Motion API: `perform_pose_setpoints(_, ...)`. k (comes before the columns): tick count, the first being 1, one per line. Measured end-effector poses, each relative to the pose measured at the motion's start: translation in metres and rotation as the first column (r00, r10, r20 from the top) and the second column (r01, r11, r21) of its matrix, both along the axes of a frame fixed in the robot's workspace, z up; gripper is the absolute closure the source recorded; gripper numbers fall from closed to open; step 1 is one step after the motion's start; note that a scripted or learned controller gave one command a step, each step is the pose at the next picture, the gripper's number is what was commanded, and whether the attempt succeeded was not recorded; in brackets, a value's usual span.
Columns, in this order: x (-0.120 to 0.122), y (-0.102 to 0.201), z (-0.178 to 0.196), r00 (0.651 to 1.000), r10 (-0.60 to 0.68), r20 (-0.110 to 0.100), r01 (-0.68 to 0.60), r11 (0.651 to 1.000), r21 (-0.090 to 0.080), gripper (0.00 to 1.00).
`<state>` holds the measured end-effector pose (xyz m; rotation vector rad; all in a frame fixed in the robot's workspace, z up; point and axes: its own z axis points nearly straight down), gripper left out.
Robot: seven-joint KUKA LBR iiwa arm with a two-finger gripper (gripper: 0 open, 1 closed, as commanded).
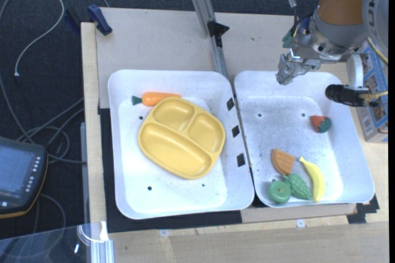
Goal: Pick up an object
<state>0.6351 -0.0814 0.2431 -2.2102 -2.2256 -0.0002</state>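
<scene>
- Nearest the lens, at the front of the right bin [278, 120]: green apple [279, 191], bumpy green piece [300, 186], banana [315, 177] and orange wedge [283, 161], packed close, several touching.
- Farther back, near that bin's right wall and alone: red piece [320, 123], well apart from the front cluster.
- Across in the left bin [185, 194]: yellow plate [181, 137] lying flat, carrot [157, 97] just behind it, long axis running left to right.
- Hanging over the far left corner of the right bin: gripper [287, 75], pointing down, nothing seen in it; apart or together cannot be told at this size.
- From the gripper, red piece off to picture right and a little toward the camera; front cluster straight toward the camera, clearly farther.
- Probably the easiest target: red piece, being nearest and free on all sides.
- Banana's long axis running roughly from far to near, slightly slanted; would call for a grip across that line, with the green piece crowding one side.
- Judged stage: approach only, nothing lifted yet.
</scene>
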Motion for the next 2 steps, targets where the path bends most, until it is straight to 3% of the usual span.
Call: perform_pose_setpoints(2, -0.012, 0.104, 0.003, 1.0, 0.001, 0.002, -0.001, 1.0, 0.0, 1.0)
